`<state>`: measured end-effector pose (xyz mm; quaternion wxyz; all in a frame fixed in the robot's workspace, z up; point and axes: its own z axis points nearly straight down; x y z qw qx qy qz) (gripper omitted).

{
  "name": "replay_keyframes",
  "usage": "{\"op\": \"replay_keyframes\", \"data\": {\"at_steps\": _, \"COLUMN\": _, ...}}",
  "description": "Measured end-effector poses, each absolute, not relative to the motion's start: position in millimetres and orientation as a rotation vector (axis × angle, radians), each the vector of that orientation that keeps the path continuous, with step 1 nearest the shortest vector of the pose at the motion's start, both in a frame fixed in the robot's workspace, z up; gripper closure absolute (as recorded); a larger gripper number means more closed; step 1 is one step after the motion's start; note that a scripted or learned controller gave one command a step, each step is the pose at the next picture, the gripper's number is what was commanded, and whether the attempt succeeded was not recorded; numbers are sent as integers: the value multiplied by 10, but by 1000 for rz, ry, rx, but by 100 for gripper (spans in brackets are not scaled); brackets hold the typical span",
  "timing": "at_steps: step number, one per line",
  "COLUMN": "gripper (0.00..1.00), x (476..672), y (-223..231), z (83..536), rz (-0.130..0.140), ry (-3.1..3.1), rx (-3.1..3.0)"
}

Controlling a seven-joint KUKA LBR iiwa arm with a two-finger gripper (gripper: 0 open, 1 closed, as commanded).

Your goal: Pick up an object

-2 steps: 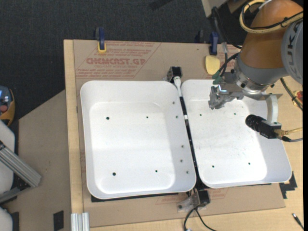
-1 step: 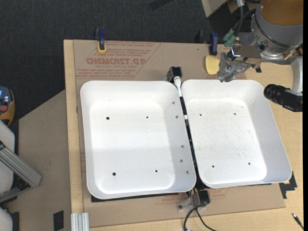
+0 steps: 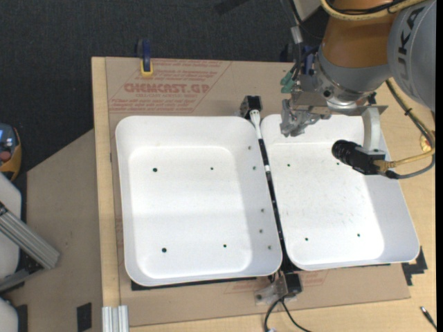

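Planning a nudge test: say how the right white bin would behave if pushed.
The right bin looks shallow and thin-walled, so probably light, its rim apt to flex. A black strip along its left edge appears clamped, so it likely resists sliding.

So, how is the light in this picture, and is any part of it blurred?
Camera view: even, soft light; the left bin has a brighter upper part and a faint grey shade across its floor; the gripper and the arm look slightly soft; the right bin stays sharp.
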<state>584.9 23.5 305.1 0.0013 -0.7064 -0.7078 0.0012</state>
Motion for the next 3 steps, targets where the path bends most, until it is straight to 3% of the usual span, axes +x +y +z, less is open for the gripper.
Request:
{"op": "replay_keyframes", "data": {"at_steps": 1, "gripper": 100, "x": 5800, "y": 81, "z": 3423, "rz": -5, "ry": -2223, "rx": -2226}}
{"op": "replay_keyframes", "data": {"at_steps": 2, "gripper": 100, "x": 6171, "y": 240, "z": 2917, "rz": 1, "ry": -2224, "rx": -2219}}
{"op": "replay_keyframes", "data": {"at_steps": 3, "gripper": 100, "x": 5992, "y": 209, "z": 3107, "rz": 1, "ry": -2220, "rx": -2221}}
